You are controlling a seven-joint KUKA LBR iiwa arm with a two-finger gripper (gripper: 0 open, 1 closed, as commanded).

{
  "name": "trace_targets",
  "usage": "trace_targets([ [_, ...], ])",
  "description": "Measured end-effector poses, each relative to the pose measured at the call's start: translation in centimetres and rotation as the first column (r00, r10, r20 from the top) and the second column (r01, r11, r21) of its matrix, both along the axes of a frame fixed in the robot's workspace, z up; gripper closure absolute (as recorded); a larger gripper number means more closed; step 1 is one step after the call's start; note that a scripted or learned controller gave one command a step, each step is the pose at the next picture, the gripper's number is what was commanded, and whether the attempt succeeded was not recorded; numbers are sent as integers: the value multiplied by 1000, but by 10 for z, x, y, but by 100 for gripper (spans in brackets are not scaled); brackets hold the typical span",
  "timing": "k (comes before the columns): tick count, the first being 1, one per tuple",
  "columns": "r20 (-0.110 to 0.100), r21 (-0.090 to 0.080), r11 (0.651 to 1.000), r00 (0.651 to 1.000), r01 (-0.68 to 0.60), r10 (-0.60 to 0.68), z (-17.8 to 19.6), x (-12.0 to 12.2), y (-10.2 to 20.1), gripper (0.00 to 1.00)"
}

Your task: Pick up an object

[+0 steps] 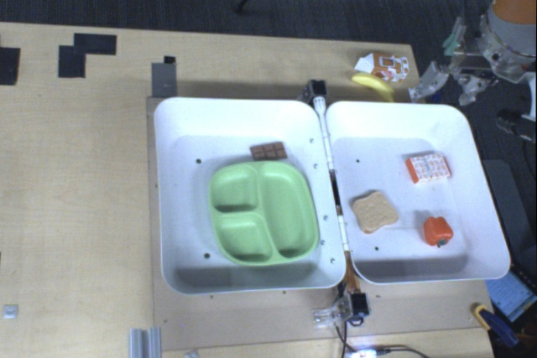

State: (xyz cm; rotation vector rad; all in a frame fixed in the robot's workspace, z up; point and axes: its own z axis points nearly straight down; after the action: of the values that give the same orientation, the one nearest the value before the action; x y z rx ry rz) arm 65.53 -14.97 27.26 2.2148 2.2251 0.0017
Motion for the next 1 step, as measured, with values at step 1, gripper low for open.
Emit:
trace_targets([
  [1, -4, 2, 1000, 1000, 2, -2, -116, -75, 26, 0],
])
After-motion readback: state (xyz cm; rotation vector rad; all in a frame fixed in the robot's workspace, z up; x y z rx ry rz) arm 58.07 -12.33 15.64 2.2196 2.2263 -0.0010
